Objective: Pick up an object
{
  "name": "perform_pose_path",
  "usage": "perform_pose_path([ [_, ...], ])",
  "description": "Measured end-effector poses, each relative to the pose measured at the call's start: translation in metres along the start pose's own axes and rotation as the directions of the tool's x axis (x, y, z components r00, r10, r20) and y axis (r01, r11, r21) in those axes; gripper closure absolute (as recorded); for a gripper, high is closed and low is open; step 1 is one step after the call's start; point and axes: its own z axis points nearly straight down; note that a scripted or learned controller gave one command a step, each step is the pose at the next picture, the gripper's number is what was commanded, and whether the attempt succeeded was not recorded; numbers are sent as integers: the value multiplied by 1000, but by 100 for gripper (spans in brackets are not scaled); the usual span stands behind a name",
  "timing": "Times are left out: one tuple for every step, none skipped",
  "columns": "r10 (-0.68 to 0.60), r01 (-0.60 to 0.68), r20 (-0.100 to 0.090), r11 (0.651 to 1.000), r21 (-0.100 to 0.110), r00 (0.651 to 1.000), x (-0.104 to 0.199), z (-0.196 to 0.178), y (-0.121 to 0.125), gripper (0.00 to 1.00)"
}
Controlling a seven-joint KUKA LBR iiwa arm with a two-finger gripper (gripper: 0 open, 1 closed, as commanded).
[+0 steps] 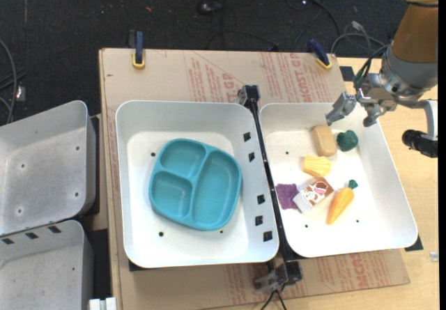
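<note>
The right bin (390,225) holds several small toy foods: a tan bread piece (323,140), a dark green round piece (347,140), a yellow piece (316,165), an orange carrot (340,204), a purple piece (286,195) and a small white-and-pink item (312,196). My gripper (357,111) hangs over the bin's far edge, above the bread and the green piece, open, with nothing between its fingers.
The left bin (139,120) holds a teal divided plate (194,183). A black divider with clips (259,162) runs between the bins. Grey trays (42,162) lie left of the bench. Clamps (139,51) sit at the board's far edge.
</note>
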Motion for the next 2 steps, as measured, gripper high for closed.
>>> perform_pose_path([
  [-3,3,2,1000,-13,1000,1,-9,2,0],
  [-1,1,2,1000,-11,1000,1,53,0,0],
])
